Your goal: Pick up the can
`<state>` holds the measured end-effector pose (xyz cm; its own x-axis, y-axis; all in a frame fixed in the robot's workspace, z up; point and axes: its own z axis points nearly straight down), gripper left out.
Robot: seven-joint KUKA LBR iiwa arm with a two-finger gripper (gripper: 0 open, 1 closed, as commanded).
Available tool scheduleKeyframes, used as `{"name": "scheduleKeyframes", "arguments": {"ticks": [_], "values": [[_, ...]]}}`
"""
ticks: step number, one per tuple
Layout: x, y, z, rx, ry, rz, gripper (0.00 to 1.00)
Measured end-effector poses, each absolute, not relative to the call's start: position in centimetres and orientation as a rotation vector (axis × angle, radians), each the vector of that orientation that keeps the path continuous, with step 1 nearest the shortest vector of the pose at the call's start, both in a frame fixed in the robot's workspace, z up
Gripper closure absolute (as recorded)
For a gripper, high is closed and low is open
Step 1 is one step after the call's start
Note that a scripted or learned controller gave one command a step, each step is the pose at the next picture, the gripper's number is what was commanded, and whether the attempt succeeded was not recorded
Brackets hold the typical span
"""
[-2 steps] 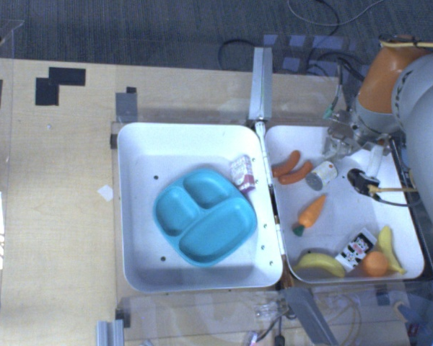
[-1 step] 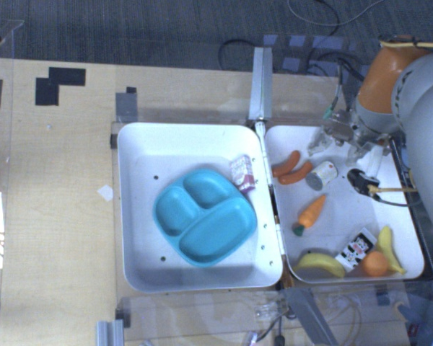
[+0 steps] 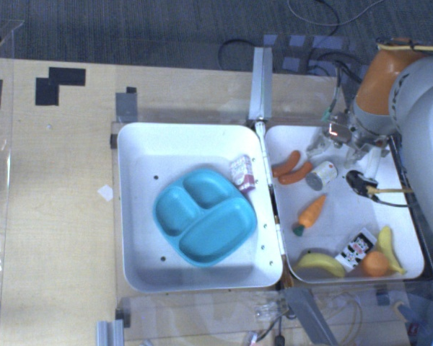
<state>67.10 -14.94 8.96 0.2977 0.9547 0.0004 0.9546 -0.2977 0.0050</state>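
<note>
Hanging over the far end of the right bin (image 3: 418,265), my claw (image 3: 344,144) sits just beside the can (image 3: 320,174), and honestly I can't tell what state it's in from up here. The can lies on its side near the far-left part of that bin, right next to two sausages (image 3: 291,169). Nearer in there's a carrot (image 3: 311,214), a banana (image 3: 320,264) and an orange (image 3: 375,264). The left bin (image 3: 133,215) has a blue plate (image 3: 204,216).

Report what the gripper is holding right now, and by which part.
Nothing visibly held. The gripper hovers over the right bin, just above the can, which lies on its side on the bin floor.
</note>
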Motion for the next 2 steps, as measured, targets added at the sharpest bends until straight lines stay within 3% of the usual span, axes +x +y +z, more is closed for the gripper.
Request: {"name": "scheduleKeyframes", "arguments": {"ticks": [2], "values": [[66.9, -16.0, 8.7, 2.447, 1.961, 0.006, 0.0]]}}
